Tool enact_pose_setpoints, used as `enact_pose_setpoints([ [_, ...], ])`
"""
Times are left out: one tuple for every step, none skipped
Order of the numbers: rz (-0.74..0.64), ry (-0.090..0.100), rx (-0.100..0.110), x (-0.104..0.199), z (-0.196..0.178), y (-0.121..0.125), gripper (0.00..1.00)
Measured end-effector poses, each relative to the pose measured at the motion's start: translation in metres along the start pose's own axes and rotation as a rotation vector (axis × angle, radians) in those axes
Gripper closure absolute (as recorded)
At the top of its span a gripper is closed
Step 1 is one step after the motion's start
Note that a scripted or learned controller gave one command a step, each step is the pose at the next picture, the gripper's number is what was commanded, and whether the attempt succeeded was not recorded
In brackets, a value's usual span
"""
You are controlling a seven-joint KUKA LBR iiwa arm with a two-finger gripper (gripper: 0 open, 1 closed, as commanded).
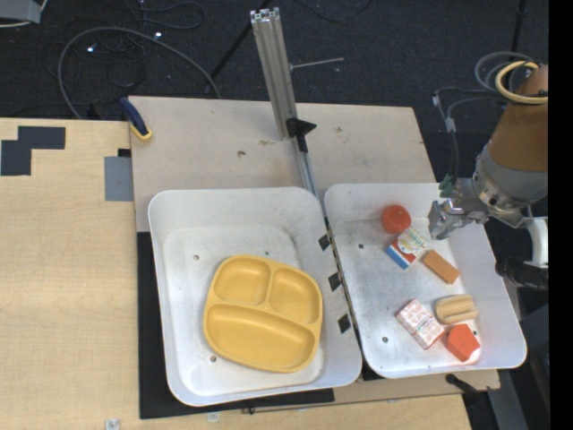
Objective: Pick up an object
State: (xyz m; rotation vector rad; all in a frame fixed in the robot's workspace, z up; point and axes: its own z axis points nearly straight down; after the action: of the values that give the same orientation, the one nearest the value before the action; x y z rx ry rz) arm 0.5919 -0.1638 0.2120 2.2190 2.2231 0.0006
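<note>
Grey gripper (441, 220) hovers over the right bin (376, 348), fingers slightly parted, gripping nothing. Just left of it sits the red ball (396, 218); the orange block (440, 265) lies just below, long axis slanting down-right.

Left bin (170, 240) below me carries a yellow divided plate (263, 312), lying flat. Behind both bins an aluminium post (275, 70) rises from the tabletop (215, 141). Black cables (116, 43) loop across the dark floor beyond, and a blue-yellow tool (136, 119) sits on the tabletop's far-left corner.
</note>
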Motion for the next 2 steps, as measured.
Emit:
enact_pose_setpoints([
  [-0.001,0.002,0.004,0.042,0.001,0.006,1.0],
  [-0.004,0.003,0.005,0.105,0.002,0.011,1.0],
])
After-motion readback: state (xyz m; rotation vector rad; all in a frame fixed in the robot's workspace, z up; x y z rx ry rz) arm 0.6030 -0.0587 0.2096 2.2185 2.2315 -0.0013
